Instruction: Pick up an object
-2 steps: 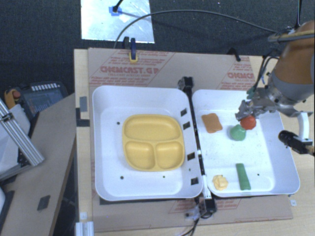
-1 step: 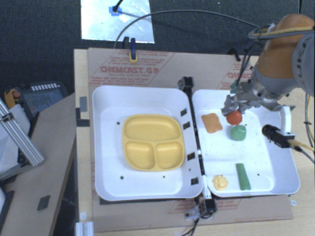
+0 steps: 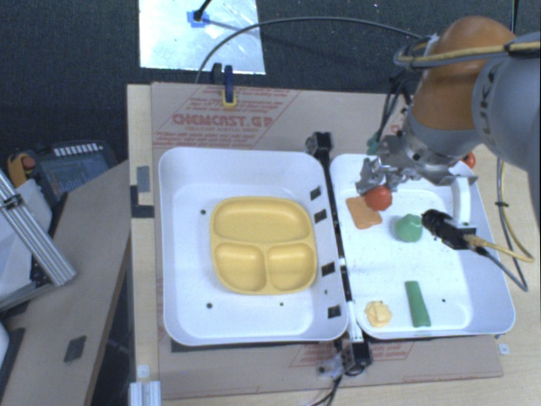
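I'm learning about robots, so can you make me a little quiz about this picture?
1. True or false: the yellow tray lies in the left bin.
2. Which lies nearest the gripper? A) red tomato B) green stick C) yellow lump
3. Fill in: the round green thing lies in the ____ bin.

Key: 1 true; 2 A; 3 right.
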Motion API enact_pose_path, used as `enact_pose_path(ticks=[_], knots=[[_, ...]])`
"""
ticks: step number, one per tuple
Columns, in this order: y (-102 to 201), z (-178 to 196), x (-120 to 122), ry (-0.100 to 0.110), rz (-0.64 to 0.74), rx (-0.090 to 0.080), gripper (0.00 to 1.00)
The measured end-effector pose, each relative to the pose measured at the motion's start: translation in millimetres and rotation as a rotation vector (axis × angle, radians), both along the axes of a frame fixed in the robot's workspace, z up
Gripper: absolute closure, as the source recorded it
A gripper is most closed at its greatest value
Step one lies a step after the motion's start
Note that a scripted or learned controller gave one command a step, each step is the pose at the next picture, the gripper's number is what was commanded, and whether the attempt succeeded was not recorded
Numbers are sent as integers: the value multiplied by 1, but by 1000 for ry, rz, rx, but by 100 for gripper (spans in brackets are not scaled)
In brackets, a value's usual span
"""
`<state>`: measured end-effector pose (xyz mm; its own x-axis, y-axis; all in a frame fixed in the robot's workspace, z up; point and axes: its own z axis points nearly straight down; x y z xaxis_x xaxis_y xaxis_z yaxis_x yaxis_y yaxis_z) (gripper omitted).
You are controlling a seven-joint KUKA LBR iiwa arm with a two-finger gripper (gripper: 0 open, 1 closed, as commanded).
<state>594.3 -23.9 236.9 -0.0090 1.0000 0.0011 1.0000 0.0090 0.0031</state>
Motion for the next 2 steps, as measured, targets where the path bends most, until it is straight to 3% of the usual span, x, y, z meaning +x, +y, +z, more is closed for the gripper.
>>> enact_pose_path(ticks=[2], knots=[[93,-16,25,1,-1,0,100]])
